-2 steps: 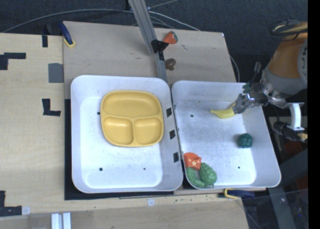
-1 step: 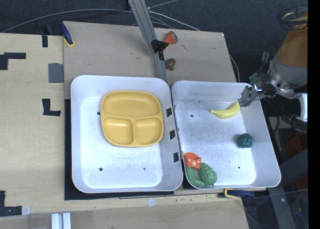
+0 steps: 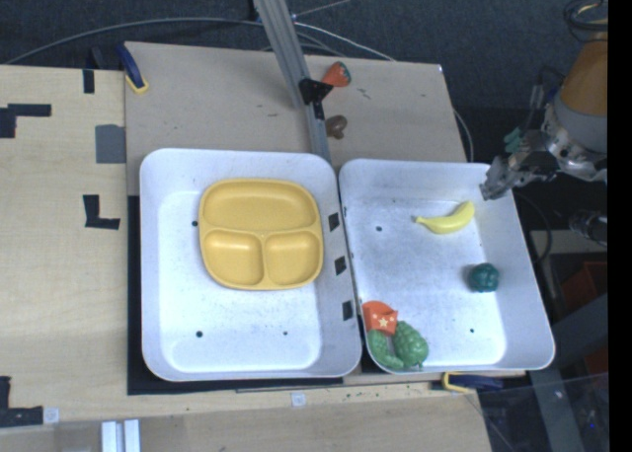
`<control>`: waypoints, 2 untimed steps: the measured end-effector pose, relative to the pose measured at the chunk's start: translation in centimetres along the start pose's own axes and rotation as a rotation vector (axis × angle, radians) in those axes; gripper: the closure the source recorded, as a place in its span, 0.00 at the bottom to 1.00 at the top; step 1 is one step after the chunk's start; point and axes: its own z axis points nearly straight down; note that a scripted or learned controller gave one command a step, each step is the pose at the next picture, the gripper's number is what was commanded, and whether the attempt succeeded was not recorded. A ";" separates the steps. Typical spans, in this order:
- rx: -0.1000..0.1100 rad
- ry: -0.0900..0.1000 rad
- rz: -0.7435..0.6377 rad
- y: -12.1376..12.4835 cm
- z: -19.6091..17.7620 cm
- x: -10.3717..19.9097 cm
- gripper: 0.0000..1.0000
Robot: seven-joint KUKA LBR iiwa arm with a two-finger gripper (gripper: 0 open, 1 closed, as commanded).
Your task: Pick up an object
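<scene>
The gripper (image 3: pixel 497 184) is hovering over the right bin (image 3: pixel 513 272) rim, at two o'clock from the banana (image 3: pixel 446 219), seemingly approaching; its grip state cannot be told.

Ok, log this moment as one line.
gripper: over right bin's far right rim | banana: in bin, near gripper, untouched | yellow tray: left bin
</scene>
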 end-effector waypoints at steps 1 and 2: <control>0.002 0.002 -0.005 -0.2 -0.7 5.1 1.00; 0.005 0.002 -0.004 -0.4 0.2 9.8 1.00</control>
